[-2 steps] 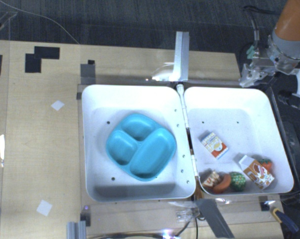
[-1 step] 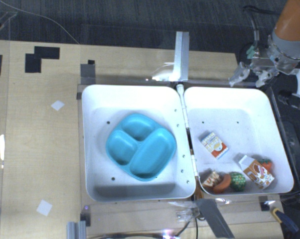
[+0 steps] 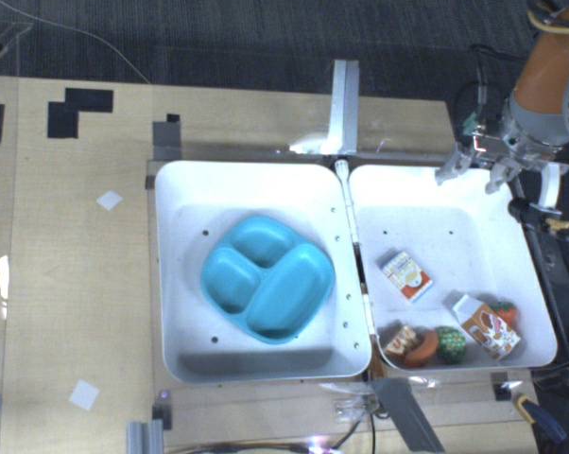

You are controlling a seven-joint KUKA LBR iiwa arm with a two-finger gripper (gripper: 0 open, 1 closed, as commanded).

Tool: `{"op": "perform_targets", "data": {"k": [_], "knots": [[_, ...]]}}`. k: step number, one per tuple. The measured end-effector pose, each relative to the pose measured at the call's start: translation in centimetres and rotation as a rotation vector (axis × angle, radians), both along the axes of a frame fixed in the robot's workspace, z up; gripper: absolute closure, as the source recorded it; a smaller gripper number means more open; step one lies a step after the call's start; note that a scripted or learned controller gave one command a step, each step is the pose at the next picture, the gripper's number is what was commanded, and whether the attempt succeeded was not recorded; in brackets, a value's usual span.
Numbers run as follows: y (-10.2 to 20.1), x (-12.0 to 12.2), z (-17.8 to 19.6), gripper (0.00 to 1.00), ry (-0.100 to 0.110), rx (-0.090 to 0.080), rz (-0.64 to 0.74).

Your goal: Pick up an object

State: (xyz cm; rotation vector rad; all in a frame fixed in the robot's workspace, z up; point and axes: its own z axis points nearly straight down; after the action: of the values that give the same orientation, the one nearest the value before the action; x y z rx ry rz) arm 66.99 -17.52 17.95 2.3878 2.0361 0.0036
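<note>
Arm (image 3: 553, 60): orange band over a grey wrist section. Gripper (image 3: 474, 168): two pale grey fingers. Black cables just beside it.

Dark carpet (image 3: 218, 26) beyond pale bench (image 3: 67, 282)

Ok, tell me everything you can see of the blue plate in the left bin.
The blue plate is a light blue, smooth, plastic-looking dish with rounded corners, divided into three compartments: two smaller ones toward the upper left and one larger at the lower right. It lies flat, right side up and turned at an angle, near the middle of the left bin, resting on the bin's floor. Nothing else touches it.
</note>
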Motion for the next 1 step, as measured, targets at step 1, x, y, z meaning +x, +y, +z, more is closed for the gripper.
{"op": "perform_targets", "data": {"k": [1], "knots": [[2.52, -5.08, -5.2, 0.0, 0.001, 0.001, -0.136]]}}
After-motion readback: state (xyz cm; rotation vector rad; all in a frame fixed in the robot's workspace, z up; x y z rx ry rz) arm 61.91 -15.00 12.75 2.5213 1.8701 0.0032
